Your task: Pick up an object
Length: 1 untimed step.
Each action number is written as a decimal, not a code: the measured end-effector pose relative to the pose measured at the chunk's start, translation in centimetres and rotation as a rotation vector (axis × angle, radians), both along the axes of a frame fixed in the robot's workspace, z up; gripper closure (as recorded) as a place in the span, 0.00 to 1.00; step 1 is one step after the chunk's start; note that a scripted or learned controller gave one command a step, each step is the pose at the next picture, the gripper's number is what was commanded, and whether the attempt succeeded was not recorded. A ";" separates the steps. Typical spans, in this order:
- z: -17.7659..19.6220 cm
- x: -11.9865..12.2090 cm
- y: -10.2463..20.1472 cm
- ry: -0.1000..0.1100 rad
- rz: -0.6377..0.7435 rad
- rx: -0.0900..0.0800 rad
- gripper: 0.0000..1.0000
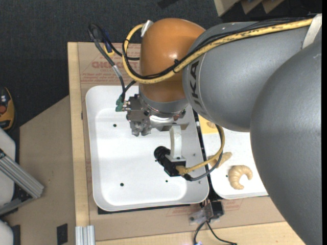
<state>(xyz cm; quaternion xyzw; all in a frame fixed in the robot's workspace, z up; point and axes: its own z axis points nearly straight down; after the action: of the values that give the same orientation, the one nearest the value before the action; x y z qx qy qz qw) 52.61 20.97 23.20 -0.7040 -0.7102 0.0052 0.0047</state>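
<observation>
My arm reaches over the left white bin (115,157), its orange band (163,50) above the wrist. The gripper (139,122) hangs low over the upper middle of that bin, mostly hidden beneath the wrist. I see no object at it. A tan croissant-shaped object (240,176) lies in the right bin (230,190), near its front edge and well to the right of the gripper. A yellow patch (209,124) peeks out from under the arm at the right bin's left side; its shape is hidden.
A black connector with a yellow cable (168,163) dangles from the wrist over the left bin. The bins rest on a cardboard-covered bench (82,137). The big grey arm covers most of the right bin.
</observation>
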 end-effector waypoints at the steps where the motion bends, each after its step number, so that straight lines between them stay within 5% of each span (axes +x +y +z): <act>1: 3.7 -2.0 1.6 -0.015 -0.006 0.002 1.00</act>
<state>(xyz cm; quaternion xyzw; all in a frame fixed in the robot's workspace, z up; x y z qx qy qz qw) 50.57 22.54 26.92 -0.7062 -0.7081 -0.0008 0.0001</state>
